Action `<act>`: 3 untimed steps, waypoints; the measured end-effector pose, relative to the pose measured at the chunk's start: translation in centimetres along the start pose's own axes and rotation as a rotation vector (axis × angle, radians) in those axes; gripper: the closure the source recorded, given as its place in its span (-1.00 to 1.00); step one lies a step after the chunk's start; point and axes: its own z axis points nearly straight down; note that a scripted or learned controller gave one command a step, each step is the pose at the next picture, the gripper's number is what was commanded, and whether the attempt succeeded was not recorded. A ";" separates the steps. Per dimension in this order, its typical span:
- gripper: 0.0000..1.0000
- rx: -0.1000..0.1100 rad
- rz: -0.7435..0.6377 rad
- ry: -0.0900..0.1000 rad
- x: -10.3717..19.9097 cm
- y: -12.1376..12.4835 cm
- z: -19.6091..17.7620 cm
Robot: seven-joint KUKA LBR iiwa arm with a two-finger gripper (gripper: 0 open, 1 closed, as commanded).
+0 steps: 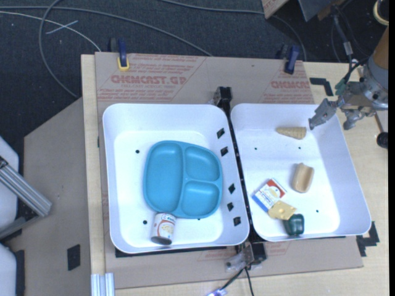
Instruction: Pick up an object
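Two white bins sit side by side on the bench. The left bin holds a blue plate with three parts. A small can lies just below the plate, near the bin's bottom edge.

The right bin holds the small things. A cone lies near the top. A tan block lies in the middle, a bit to the right. Lower down, a little red, white and blue box touches a yellow bit. A dark green thing sits just below the yellow bit, near the bottom edge.

The gripper is at the upper right of the frame, over the right bin's top right corner. Its two fingers are spread apart and nothing is between them. The cone is the closest thing to it, just to its left and a little lower, but they do not touch.
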 end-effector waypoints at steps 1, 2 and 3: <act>-1.00 -0.014 -0.004 -0.003 0.1 0.2 -0.9; -1.00 -0.009 -0.004 -0.002 -0.1 0.7 5.3; -1.00 -0.009 -0.004 -0.001 0.4 0.6 9.6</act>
